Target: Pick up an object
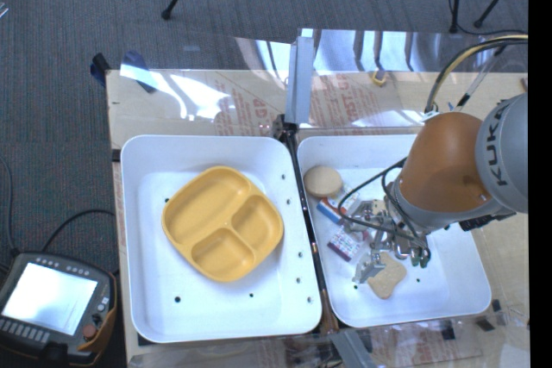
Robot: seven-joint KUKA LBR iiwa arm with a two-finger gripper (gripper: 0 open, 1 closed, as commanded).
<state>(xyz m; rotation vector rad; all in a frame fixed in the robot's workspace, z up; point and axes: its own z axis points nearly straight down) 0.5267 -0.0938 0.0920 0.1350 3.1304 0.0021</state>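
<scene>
Grey KUKA arm (516, 152), smooth and rounded, with part of the maker's name in dark capitals down the casing. Broad orange band (442, 166) beneath it, domed and glossy, catching a pale highlight on top. Below the band a narrower grey ring at the wrist. Black cables looped out from the wrist toward the left, thin and curved. Further hoses arched above the arm, one yellowish, one dark. Gripper (373, 265) of bare grey metal, angular and cluttered with brackets, small green specks on it, possibly lights or connectors, too small to tell. Slim metal fingers (366, 271), pale and tapered.
</scene>
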